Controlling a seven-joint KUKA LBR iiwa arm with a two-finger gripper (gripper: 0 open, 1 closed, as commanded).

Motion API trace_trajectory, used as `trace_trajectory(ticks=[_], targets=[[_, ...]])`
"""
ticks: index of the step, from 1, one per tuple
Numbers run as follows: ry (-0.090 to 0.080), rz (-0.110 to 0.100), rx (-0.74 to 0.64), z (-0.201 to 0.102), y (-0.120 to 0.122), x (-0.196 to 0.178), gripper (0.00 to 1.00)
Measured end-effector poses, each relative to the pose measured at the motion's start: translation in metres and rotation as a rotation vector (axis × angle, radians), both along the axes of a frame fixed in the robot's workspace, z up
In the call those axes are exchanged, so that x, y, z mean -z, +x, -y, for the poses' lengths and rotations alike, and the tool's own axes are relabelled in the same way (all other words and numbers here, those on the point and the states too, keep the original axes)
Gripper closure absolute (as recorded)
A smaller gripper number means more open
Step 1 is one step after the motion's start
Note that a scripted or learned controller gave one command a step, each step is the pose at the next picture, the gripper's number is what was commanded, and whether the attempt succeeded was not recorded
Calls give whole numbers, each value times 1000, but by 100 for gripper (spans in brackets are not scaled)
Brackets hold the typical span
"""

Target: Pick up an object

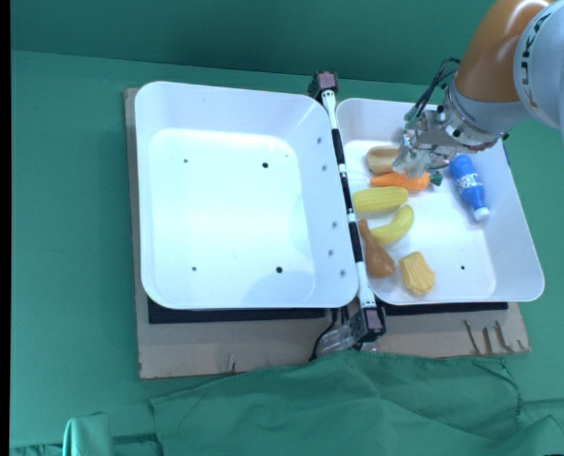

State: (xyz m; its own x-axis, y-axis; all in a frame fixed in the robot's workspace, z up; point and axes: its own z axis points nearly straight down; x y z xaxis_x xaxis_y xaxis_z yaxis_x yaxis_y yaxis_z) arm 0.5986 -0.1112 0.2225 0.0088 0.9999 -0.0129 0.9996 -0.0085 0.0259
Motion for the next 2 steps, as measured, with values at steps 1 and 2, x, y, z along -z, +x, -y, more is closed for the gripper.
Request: trace_trajectory(ticks=[1,2], targets=[[11,-18,-7,-7,4,-59,100],[10,-18,-6,-5,0,-105,100]])
